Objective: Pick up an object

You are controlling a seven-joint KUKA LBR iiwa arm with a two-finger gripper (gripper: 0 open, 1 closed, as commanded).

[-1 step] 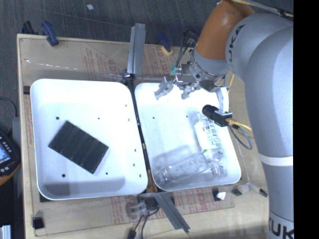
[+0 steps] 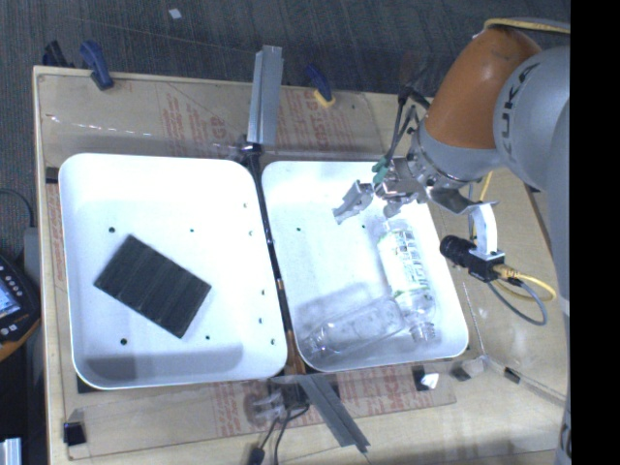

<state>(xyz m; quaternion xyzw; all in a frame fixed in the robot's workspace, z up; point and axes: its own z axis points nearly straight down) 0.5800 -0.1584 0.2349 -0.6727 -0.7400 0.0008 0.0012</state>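
1. Over the right bin [image 2: 291, 260], toward its 1 o'clock corner, the pincer [image 2: 373, 197] is hanging under the arm [image 2: 504, 95]; whether it is released or clenched I cannot tell, and nothing is showing between its tips
2. Nearest to it, a clear plastic bottle [image 2: 407, 269] is lying flat along the bin's 3 o'clock wall, its long axis running from 12 to 6 o'clock with a slight lean, one end sitting just below the pincer
3. A second clear bottle [image 2: 354, 329] is lying near the 6 o'clock edge, long axis running roughly 8 to 2 o'clock; which end carries the cap is too faint to tell
4. Judging the step as the approach, the pincer is needing to close across the bottle's narrow width, not along its length, and away from the wall
5. A dark flat panel [image 2: 152, 286] is resting in the left bin [image 2: 77, 182] on the worktop [image 2: 145, 114]
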